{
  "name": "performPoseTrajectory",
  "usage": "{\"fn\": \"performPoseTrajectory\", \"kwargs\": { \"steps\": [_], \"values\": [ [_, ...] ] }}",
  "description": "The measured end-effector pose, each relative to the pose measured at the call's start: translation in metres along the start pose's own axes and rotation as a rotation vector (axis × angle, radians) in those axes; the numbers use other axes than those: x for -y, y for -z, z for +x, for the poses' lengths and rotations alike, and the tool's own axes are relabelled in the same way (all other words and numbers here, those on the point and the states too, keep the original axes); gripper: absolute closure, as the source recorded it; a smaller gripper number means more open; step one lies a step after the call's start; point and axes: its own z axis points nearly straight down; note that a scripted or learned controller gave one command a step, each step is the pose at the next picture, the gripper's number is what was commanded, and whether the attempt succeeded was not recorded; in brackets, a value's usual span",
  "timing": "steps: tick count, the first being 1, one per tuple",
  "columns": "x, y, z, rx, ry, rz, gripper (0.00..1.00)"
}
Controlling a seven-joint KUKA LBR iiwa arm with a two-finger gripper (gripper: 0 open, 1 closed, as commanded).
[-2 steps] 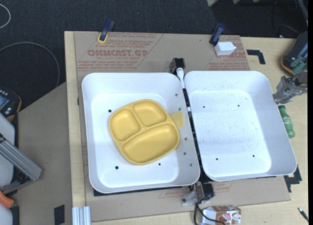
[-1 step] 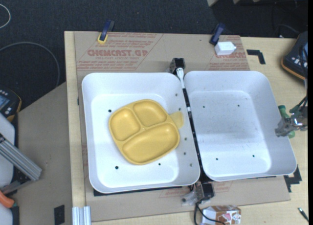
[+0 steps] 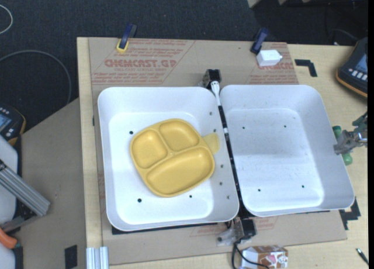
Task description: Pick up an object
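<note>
A yellow plate (image 3: 172, 157) with three compartments lies flat in the left white bin (image 3: 111, 110), a little right of that bin's middle. A small yellow tab (image 3: 211, 142) sticks out from the plate's right side, close to the wall between the bins. The right white bin (image 3: 280, 145) stands beside it, with only small dark dots on its floor.
Both bins rest on a brown board (image 3: 175, 63) held by blue clamps (image 3: 125, 37) at the back. A white block (image 3: 269, 58) sits behind the right bin. A metal fixture with green parts (image 3: 348, 142) stands at the right bin's right rim. A black clip (image 3: 213, 78) joins the bins at the back.
</note>
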Motion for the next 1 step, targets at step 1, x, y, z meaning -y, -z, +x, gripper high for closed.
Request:
{"fn": "performPoseTrajectory", "kwargs": {
  "steps": [1],
  "values": [
    [-0.0249, 0.0011, 0.0006, 0.000, 0.001, 0.001, 1.00]
  ]
}}
